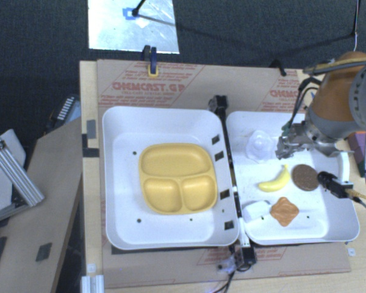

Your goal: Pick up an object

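Note:
In the right bin (338, 227) lie a yellow banana (275, 180), a round brown cookie (305, 177), an orange-brown biscuit (284, 211), a clear plastic cup (260, 144) and a small white piece (255, 210). My gripper (285, 152) hangs over the upper middle of this bin, just above the banana's tip and to the right of the clear cup. Nothing shows between its fingers.
The left bin (119, 163) holds a yellow three-compartment plate (174, 177). A black divider (227, 163) runs between the two bins. Cardboard lies under both bins, and a grey metal frame stands at the far left.

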You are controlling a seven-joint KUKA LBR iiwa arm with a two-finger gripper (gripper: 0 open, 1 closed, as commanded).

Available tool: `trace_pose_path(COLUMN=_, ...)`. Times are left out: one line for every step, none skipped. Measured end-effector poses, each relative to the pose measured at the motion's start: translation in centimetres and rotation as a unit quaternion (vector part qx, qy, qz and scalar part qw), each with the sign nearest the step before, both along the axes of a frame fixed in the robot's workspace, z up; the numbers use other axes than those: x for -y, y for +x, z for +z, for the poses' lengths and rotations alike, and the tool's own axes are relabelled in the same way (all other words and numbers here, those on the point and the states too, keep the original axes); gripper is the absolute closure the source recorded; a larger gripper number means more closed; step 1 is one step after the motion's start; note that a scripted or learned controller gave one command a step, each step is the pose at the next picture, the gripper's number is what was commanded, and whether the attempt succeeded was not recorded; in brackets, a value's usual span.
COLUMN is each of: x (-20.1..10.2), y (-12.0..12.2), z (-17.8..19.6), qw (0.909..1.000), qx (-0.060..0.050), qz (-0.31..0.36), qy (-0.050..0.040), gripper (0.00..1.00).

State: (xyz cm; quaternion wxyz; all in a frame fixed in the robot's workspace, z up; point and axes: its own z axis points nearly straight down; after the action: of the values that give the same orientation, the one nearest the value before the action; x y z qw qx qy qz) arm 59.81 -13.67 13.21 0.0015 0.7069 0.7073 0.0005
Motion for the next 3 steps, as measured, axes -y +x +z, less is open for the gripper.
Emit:
trace_pose_path(x=-0.9, y=0.2, z=5.8, qw=1.0000, qx=0.001, qz=0.002, qy=0.0003, gripper=1.00)
trace_pose_path(x=-1.7, y=1.0, z=11.0, qw=1.0000, qx=0.002, qz=0.002, qy=0.0001, gripper=1.00)
trace_pose_path(x=-1.7, y=1.1, z=12.9, qw=1.0000, qx=0.001, qz=0.002, qy=0.0002, gripper=1.00)
